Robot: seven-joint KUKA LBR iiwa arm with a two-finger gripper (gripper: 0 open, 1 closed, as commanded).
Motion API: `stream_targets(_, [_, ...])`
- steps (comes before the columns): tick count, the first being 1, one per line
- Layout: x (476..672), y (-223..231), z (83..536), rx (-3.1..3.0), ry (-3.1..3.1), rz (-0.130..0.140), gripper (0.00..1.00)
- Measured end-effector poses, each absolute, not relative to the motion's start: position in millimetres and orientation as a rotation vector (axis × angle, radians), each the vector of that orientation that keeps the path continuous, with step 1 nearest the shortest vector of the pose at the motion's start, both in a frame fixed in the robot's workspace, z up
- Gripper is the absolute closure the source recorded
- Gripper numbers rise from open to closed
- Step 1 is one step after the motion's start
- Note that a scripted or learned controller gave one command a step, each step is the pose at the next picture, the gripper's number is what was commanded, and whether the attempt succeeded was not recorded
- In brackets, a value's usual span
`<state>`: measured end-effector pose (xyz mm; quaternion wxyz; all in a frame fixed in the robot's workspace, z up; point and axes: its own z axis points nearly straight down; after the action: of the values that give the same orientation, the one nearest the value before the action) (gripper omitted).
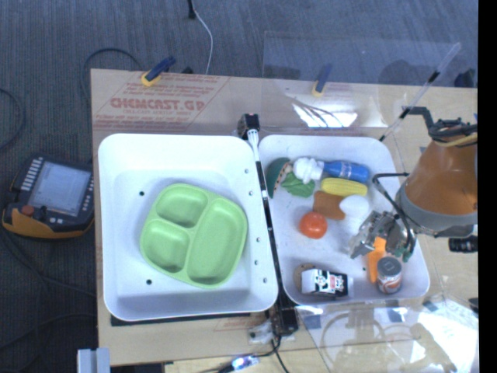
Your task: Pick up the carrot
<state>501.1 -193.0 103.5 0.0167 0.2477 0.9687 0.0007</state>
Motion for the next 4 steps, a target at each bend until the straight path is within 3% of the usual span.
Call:
stream_targets(1, [486.1,-88.0,186.0,0.635,3.070,0.005,1.00])
stream_targets(2, [493.4,-111.6,130.3,-0.346,3.091,-0.012,1.00])
stream_targets(3, [497.3,-109.9,128.7,-0.343,3.070,-0.013,0.00])
stream_targets(4, [518.3,-187.4,92.9,-0.253,3.098,-0.012,0.00])
